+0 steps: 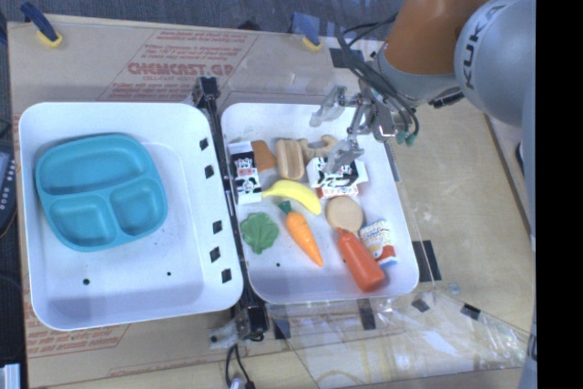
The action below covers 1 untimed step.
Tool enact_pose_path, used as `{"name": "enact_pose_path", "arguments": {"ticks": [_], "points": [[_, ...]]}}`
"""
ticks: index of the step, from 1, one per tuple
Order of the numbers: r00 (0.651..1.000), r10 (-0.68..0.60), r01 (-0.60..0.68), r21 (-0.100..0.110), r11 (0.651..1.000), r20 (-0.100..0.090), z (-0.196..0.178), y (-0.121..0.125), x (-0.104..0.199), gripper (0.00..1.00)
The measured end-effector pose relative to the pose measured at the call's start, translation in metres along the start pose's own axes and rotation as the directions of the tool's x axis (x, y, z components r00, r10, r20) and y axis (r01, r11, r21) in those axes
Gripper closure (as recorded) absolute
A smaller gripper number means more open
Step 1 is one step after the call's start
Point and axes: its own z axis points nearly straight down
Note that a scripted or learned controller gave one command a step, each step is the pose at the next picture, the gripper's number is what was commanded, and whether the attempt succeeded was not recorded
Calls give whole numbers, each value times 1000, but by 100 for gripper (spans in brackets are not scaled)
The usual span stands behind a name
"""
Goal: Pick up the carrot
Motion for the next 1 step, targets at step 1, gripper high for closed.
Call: {"name": "enact_pose_path", "arguments": {"ticks": [1], "points": [[998,62,-62,-4,998,-4,33,79,52,0]]}}
